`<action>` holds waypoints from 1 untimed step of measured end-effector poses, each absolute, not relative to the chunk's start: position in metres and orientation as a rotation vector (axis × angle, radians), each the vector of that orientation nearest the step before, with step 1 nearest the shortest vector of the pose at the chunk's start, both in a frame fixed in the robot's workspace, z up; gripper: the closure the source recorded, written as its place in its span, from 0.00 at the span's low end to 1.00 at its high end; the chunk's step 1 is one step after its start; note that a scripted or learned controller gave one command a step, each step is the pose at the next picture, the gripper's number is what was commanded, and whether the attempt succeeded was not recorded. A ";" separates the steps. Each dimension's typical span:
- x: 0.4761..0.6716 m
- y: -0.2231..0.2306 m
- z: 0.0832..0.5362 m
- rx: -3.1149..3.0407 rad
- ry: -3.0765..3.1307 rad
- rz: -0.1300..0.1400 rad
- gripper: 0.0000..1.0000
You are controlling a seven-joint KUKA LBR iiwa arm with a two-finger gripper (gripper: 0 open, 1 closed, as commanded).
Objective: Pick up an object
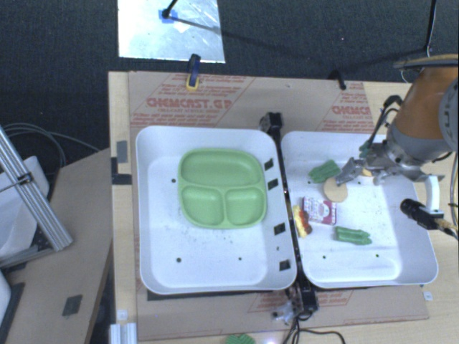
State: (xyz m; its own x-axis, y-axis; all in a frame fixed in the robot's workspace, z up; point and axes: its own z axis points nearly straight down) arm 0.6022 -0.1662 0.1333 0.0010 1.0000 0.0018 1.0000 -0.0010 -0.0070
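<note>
My gripper (363, 175) hangs over the upper middle of the right bin (409, 264), with its fingers spread open. A tan round disc (335, 190) lies just below and to the left of the left fingertip (347, 176). A green pickle-shaped piece (324, 170) lies to the left of the gripper. Lower down are a pink and white packet (319, 211), a small yellow and red item (301, 221) and another green piece (352, 235). I see nothing clearly held between the fingers.
The left bin (158, 264) holds a green divided plate (221, 188). A black hinge strip (283, 192) runs between the bins. The grey arm with its orange band (427, 106) enters from the right, and a black cable part (419, 213) sticks out below it.
</note>
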 end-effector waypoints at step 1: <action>0.647 -0.163 0.085 -2.214 -2.228 -0.004 0.00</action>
